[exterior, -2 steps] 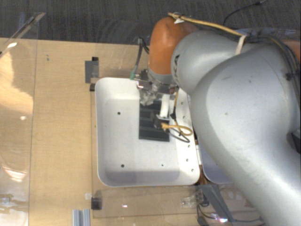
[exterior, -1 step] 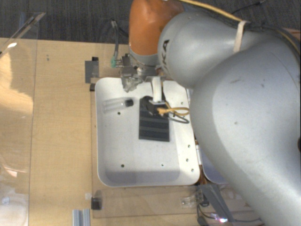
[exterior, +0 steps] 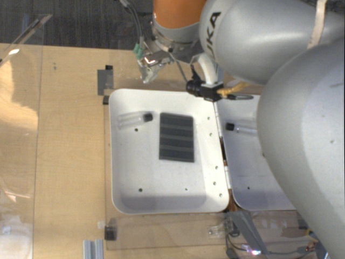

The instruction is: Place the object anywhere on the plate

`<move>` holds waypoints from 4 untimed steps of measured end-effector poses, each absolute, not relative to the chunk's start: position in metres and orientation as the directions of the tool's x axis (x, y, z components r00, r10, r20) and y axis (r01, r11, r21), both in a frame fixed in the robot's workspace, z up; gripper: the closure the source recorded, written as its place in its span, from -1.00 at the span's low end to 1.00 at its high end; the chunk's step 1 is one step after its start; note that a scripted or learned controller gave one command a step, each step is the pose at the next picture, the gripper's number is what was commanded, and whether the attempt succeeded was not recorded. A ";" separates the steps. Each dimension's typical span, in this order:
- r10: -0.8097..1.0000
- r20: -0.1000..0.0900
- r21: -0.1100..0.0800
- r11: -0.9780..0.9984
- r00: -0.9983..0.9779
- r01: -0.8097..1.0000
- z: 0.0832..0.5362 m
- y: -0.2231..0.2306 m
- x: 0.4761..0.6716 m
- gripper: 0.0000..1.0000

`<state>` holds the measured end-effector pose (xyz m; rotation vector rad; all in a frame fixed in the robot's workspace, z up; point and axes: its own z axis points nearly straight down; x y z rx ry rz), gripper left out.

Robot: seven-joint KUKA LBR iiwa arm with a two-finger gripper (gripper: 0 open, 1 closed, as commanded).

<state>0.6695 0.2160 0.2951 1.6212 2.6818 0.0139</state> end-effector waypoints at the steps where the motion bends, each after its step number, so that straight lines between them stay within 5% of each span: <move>1: 0.999 0.001 0.002 0.044 -0.044 0.999 0.161 0.202 0.636 1.00; 2: 0.961 0.005 0.017 0.275 -0.276 0.961 0.093 0.229 0.506 1.00; 3: 0.704 -0.002 0.008 0.710 -0.710 0.704 0.211 0.205 0.496 1.00; 4: 0.141 -0.008 0.006 0.990 -0.990 0.141 0.220 0.217 0.528 1.00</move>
